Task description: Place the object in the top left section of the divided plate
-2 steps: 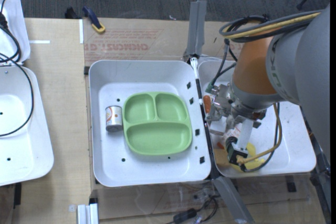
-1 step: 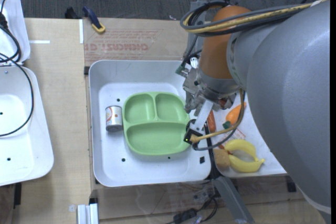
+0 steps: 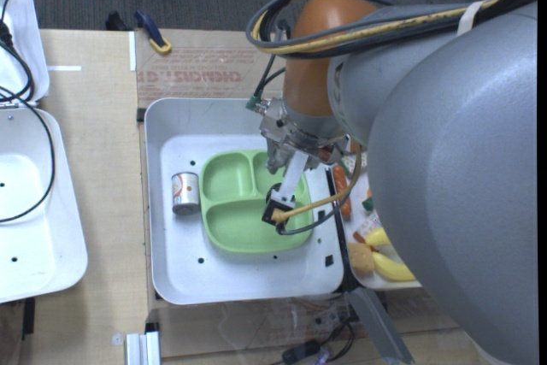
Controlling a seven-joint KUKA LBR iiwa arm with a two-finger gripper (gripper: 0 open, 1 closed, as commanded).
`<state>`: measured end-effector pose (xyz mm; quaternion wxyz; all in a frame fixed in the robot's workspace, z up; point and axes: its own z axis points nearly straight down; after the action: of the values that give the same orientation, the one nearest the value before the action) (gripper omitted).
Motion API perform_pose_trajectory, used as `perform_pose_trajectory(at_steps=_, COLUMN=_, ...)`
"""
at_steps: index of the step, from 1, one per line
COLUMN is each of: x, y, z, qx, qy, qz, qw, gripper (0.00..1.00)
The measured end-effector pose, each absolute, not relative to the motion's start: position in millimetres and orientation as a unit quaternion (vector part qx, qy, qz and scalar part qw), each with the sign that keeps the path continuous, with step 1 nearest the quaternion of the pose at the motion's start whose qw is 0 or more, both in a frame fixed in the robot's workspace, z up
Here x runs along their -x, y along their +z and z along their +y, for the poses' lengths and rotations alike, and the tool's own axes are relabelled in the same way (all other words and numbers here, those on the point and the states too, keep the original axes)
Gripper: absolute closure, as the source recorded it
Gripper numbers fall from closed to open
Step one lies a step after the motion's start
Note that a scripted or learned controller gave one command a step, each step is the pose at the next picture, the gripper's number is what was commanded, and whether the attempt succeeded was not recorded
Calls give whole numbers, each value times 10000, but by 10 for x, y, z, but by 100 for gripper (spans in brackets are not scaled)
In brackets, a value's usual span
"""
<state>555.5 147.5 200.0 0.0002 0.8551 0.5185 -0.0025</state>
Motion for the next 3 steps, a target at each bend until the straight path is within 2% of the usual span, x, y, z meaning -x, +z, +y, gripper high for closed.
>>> perform_pose_trajectory(at_steps=1, x=-5075, y=1955, z=1546, qx=-8105, qy=-33, qz=5857, qw=-6, gripper=100)
perform_pose_trajectory(at_steps=2, x=-5000, y=2357, z=2037, qx=-7545, qy=-24, qz=6563, qw=2, gripper=100)
perform_pose_trajectory(at_steps=3, x=-5002, y=2432, z=2024, qx=-7540, qy=-53, qz=6568, qw=5, gripper=100)
